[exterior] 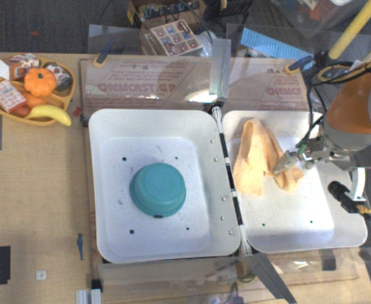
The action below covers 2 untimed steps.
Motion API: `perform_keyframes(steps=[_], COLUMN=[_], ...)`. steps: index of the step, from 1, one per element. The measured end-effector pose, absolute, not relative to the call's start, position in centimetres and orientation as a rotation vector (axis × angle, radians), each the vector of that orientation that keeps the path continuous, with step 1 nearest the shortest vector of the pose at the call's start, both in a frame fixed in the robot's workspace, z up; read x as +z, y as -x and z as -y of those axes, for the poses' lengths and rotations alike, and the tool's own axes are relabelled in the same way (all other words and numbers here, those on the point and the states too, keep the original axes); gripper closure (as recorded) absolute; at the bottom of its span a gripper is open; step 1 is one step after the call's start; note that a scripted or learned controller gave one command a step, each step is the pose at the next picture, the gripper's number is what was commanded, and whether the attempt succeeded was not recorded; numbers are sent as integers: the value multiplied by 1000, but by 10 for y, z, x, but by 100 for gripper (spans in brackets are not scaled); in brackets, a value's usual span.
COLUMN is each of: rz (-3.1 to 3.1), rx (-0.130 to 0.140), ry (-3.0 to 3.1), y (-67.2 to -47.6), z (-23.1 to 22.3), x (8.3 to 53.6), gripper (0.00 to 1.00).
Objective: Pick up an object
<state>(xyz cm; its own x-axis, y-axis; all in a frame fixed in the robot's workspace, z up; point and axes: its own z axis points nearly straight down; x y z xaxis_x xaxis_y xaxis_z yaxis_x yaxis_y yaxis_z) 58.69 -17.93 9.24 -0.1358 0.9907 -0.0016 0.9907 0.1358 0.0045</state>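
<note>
red print on clear panels (149,81) behind bins, mirrored, not legible.

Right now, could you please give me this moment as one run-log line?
gripper: at cloth's right edge, right bin | cloth: crumpled, lying in bin, not lifted | bowl: upside down, left bin, untouched

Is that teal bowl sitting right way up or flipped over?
Flipped over: the round teal plastic bowl shows its flat base on top, in the left white bin.

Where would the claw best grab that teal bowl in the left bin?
Probably by its edge, coming straight down from above. The teal bowl seems to lie upside down in the left bin, a smooth dome; its lower rim gives the claw something narrow to pinch.
</note>
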Motion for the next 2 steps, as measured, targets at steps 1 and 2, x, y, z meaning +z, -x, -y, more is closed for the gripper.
perform_keyframes(steps=[1, 2], rz=[-2502, -2495], rx=[10, 14], ry=[-1882, -1887], y=[-552, -553], z=[170, 172], x=[90, 101], gripper=[0, 100])
